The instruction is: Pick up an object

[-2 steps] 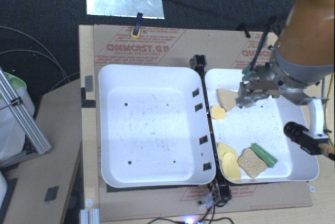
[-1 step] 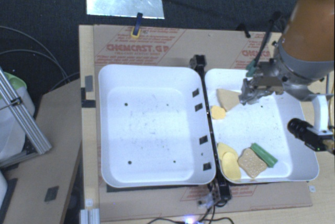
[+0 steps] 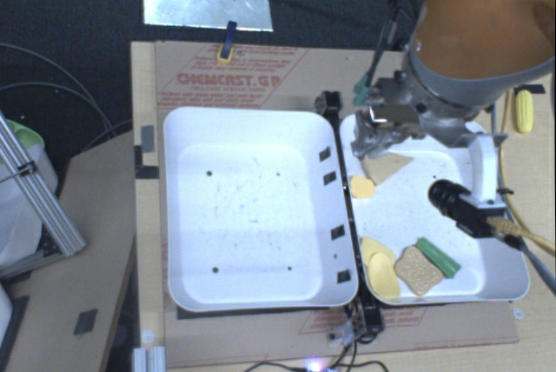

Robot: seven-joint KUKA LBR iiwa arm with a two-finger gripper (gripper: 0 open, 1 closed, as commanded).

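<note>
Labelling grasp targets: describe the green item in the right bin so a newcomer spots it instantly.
Look in the right white bin, at its near edge. Beside the tan cracker-like piece, touching its right side, lies the green block, a short tilted bar. It is the one green thing among yellow and tan pieces.

Two white bins are seen on the bench: a left bin (image 3: 252,127) and a right bin (image 3: 508,275). In the right bin, one tan wedge (image 3: 388,165) is counted, one small yellow piece (image 3: 361,187), two yellow slices (image 3: 378,262), one cracker (image 3: 420,269) and one green piece (image 3: 439,257).
</note>
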